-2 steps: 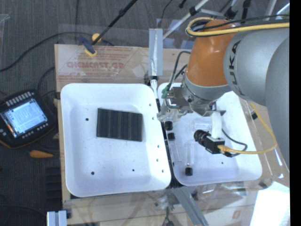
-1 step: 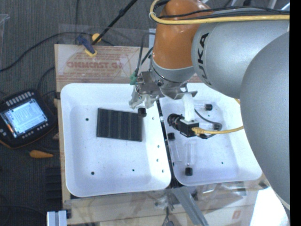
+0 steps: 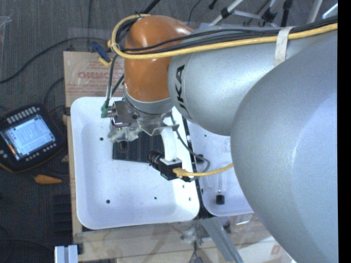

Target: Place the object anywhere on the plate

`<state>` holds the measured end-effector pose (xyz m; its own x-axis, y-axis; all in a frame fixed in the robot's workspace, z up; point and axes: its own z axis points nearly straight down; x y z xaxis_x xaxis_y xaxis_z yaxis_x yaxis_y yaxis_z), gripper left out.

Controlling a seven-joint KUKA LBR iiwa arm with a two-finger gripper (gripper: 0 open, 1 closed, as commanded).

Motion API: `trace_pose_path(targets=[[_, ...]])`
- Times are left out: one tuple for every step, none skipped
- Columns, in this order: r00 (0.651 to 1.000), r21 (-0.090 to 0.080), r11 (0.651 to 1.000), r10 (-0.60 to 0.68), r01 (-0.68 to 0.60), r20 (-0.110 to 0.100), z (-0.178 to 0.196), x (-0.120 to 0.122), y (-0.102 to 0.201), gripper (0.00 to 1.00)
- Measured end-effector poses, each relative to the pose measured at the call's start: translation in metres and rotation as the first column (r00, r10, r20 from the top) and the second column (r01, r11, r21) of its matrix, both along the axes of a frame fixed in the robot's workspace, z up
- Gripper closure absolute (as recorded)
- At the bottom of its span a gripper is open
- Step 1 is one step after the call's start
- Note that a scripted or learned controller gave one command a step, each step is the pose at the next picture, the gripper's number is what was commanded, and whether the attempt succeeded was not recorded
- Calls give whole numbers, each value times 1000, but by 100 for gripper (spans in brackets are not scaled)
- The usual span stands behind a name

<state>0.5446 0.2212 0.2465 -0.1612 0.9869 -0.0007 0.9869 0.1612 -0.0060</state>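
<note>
The big grey arm reaches in from 3 o'clock over the left white bin. Its end effector hangs low over the bin's 12 o'clock half (I cannot tell its grip). The bin's 6 o'clock half lies bare. The object and plate cannot be made out.

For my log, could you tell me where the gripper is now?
The gripper hangs over the left bin, in its upper middle, below the orange band.
</note>
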Motion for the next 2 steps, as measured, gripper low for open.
trace_pose_path(targets=[[981, 1, 981, 194, -194, -1, -69, -62, -2, 100], [814, 0, 814, 580, -580, 3, 13, 31, -37, 100]])
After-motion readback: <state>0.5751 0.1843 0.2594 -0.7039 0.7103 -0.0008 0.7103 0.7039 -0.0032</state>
